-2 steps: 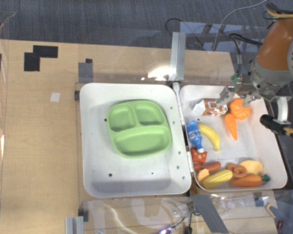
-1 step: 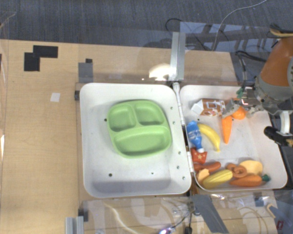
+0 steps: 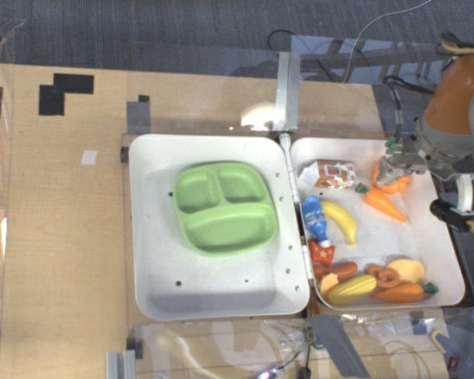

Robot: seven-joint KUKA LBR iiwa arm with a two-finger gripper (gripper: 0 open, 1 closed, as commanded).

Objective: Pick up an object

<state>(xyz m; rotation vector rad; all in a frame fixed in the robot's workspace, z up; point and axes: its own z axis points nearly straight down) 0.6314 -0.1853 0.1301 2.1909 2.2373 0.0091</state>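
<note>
You'll find an orange pepper-like piece [image 3: 392, 183] at the right bin's [image 3: 450, 247] far right corner, directly under the tool [image 3: 398, 166]; whether it's gripped is unclear. An orange carrot [image 3: 385, 204] lies just beside it.

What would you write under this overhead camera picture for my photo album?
Robot claw lowered over an orange toy pepper in the right bin of toy food, green divided plate alongside.

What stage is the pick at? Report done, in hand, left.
Done: the gripper has reached the right bin and sits low over an orange pepper-like toy. In hand: closing on it, though no grasp is visible. Left: the lift; the banana and carrot lie untouched.
</note>
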